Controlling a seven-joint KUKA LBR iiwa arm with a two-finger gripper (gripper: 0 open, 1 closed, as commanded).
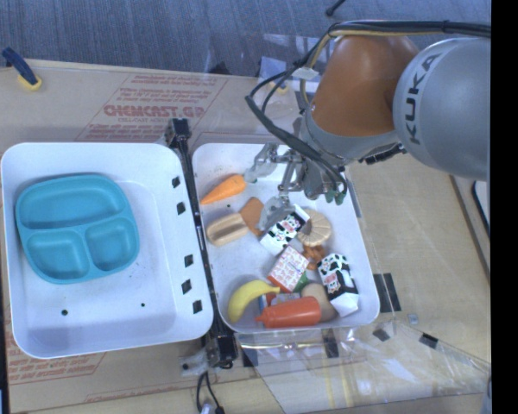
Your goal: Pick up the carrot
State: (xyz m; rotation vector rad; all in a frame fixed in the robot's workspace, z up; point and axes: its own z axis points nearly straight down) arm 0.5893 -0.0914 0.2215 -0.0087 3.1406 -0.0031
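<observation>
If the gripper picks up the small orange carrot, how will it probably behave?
The small orange carrot looks like smooth moulded plastic, so probably stiff, light and somewhat slippery. Its tapered, rounded body may roll or squirt from the gripper. It lies alone near the right white bin corner, so neighbours should not interfere.

Arm cut off at the right edge, its bulk hiding the right bin's far right corner, gripper fingers lost in metal clutter, red toy covering whatever sits beneath, lower rim blurred behind clear plastic
</observation>
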